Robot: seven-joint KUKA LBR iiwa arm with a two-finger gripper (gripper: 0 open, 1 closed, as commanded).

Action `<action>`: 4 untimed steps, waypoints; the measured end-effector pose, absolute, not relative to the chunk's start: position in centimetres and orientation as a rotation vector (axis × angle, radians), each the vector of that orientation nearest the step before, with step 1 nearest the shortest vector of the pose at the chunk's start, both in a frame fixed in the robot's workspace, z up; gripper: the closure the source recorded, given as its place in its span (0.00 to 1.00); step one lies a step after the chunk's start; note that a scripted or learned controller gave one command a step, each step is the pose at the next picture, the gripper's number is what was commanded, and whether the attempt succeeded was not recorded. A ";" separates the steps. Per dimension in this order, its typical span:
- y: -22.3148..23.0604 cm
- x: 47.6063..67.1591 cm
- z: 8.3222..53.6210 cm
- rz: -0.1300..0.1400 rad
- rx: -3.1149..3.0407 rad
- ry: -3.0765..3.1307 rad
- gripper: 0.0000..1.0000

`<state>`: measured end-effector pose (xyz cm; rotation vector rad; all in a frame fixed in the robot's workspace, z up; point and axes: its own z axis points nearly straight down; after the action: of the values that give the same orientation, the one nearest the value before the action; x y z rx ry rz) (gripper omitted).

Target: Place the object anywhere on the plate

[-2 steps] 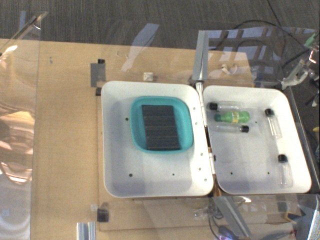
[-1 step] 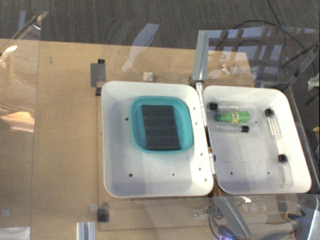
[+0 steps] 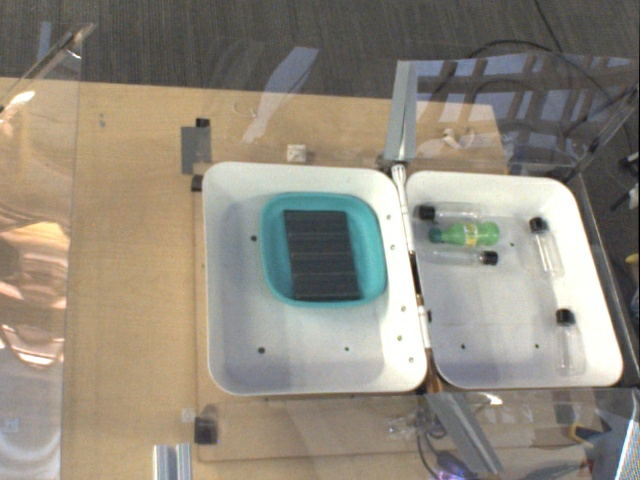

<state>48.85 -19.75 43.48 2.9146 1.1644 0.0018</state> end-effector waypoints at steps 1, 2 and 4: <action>-19.8 48.9 43.5 0.001 2.985 0.970 0.00; -20.5 48.8 39.8 0.002 3.029 0.824 0.00; -20.5 48.8 37.4 0.003 3.083 0.595 0.00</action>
<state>48.82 -20.54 37.39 3.0833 0.5954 0.0029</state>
